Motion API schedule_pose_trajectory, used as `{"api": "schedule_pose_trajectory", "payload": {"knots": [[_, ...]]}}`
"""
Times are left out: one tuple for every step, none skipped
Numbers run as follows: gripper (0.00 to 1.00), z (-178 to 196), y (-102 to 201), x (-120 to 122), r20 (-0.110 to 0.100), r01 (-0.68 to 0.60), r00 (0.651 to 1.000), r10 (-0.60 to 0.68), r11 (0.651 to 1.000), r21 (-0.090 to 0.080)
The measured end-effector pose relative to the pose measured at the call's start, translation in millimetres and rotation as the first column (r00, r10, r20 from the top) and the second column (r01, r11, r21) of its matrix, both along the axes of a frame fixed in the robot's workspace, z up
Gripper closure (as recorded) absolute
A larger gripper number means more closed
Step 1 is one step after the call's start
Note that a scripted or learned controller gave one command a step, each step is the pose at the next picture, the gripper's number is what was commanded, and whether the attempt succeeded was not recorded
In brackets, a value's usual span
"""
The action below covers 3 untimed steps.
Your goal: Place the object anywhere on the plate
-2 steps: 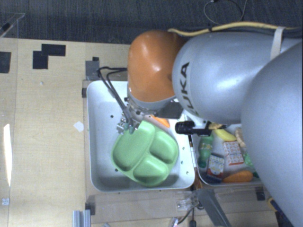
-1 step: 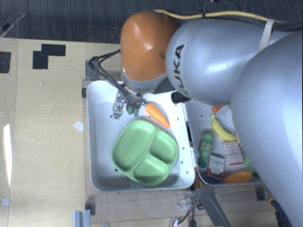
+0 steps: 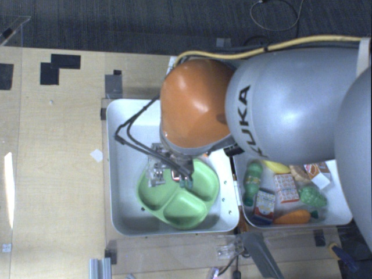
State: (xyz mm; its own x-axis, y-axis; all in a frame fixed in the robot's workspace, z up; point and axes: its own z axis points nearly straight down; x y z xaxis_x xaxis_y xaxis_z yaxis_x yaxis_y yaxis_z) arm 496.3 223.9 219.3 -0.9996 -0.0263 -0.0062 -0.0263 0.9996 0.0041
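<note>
One hand [image 3: 172,176] over green plate [image 3: 179,197]

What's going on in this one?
The KUKA arm has reached in over the left bin, with its gripper low above the green sectioned plate. Whether it holds anything can't be made out. The right bin holds a pile of toy food and small cartons.

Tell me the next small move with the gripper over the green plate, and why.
Probably a short straight lift, then check. The gripper sits low over the green divided plate in the left bin, and the wrist hides whatever lies between its fingers. Rising would show whether an object was left on the plate; other items are in the right bin.
</note>
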Motion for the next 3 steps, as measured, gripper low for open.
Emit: {"api": "schedule_pose_trajectory", "payload": {"knots": [[1.0,-1.5,11.3,50.7,0.002,-0.166,0.986,0.166,0.986,-0.001],[1.0,-18.1,11.4,14.5,0.001,-0.307,0.952,0.307,0.952,-0.002],[1.0,-8.5,12.1,-1.3,0.003,-0.464,0.886,0.464,0.886,-0.003]]}}
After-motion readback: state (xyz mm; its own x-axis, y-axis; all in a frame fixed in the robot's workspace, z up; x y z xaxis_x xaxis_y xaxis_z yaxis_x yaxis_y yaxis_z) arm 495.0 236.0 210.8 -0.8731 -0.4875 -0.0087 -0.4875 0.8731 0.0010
